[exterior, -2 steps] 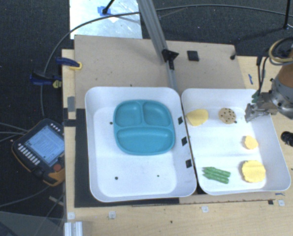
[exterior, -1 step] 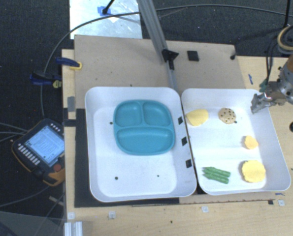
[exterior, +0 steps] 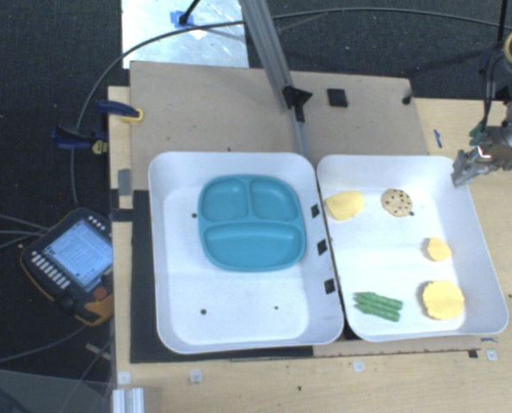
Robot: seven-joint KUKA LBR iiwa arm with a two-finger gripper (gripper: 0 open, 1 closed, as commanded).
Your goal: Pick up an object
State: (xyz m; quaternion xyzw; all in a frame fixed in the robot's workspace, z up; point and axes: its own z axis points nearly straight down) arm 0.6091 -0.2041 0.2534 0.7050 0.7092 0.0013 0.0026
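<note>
- Overall, no brand, label or readable writing can be made out; the lit screen of the handheld pendant (exterior: 70, 261), left of the table (exterior: 212, 114), is too blurred to be read.
- The hand (exterior: 472, 163) is seen at the far right, over the upper right corner of the right bin (exterior: 475, 231), and nothing is seen between its parts. Whether it is released or clenched cannot be told from this slant.
- Five small things lie well apart in the right bin: a pale yellow piece (exterior: 344, 205) near the upper left corner, a speckled cookie (exterior: 397, 202) beside it, a small yellow piece (exterior: 437, 249) toward the right wall, a larger yellow round (exterior: 442, 299) near the lower right corner, and green beans (exterior: 378, 305) by the lower edge.
- Bare white floor is left open in the middle of that bin.
- A blue divided plate (exterior: 252, 222) is set in the upper part of the left bin (exterior: 174, 317); its lower half is left bare.
- The two bins are set side by side, their inner rims touching.
</note>
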